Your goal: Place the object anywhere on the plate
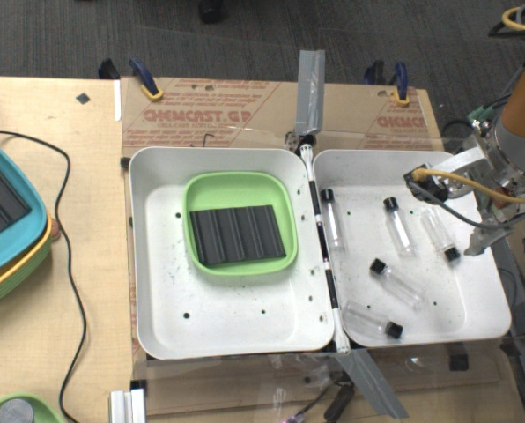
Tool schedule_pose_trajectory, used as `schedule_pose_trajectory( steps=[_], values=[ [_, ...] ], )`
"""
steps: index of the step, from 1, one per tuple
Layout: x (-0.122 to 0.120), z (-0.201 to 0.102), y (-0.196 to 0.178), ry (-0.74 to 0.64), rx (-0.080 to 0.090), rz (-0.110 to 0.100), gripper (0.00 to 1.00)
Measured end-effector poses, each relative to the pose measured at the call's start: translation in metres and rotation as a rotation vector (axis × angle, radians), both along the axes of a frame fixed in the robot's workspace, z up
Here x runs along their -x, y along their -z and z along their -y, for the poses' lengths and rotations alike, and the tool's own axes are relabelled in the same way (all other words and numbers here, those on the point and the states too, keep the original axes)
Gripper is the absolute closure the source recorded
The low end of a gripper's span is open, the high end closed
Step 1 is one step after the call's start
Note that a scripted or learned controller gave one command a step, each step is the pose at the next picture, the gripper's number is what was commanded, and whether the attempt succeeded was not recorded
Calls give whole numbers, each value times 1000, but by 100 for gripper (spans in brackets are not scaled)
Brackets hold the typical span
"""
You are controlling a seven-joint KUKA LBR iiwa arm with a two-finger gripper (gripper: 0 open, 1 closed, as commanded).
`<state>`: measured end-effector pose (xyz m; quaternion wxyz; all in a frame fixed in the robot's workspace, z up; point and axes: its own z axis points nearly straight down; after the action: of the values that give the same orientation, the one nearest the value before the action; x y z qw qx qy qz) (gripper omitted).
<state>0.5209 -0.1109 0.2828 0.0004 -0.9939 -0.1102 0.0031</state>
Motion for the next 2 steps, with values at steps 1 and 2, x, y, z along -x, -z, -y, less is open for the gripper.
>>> schedule_pose_trajectory(
  steps=[1, 2],
  values=[
    [5, 13, 19, 24, 0, 0, 0],
    [4, 23, 35, 25, 0, -1, 0]
  ],
)
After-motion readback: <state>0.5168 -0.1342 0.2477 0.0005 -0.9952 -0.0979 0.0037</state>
